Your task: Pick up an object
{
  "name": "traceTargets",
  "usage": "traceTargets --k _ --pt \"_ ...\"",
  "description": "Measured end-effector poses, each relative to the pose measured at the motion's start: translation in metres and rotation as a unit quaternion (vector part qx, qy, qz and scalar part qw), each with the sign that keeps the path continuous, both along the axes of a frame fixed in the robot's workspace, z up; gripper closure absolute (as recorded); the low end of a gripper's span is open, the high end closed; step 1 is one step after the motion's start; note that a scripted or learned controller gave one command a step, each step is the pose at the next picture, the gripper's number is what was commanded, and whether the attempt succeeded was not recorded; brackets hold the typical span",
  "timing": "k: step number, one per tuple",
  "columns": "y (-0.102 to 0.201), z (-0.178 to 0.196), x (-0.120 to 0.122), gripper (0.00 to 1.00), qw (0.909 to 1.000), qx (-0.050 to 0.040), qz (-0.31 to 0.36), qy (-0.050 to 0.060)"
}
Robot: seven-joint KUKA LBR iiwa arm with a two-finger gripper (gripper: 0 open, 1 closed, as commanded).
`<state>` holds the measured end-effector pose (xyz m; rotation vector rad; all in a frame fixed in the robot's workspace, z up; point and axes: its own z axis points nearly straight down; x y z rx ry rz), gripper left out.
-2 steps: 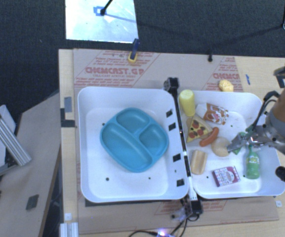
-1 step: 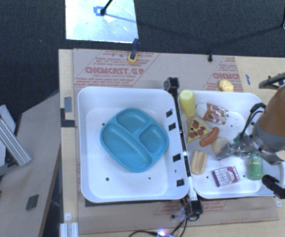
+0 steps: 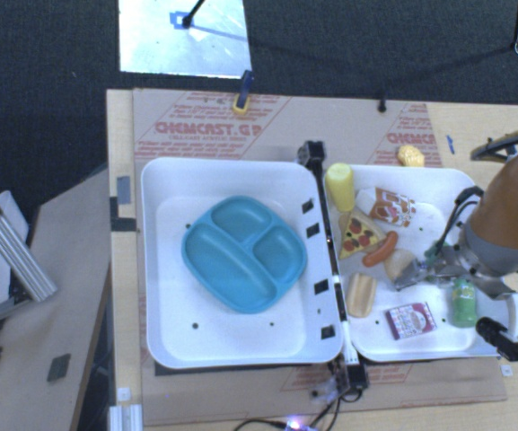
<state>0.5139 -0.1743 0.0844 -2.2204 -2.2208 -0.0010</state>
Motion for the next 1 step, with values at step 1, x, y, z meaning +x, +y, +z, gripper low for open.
traceTargets --k 1 --pt "-0.0003 0.0109 0.001 1.0 1.0 -0.0008 0.0 -0.002"
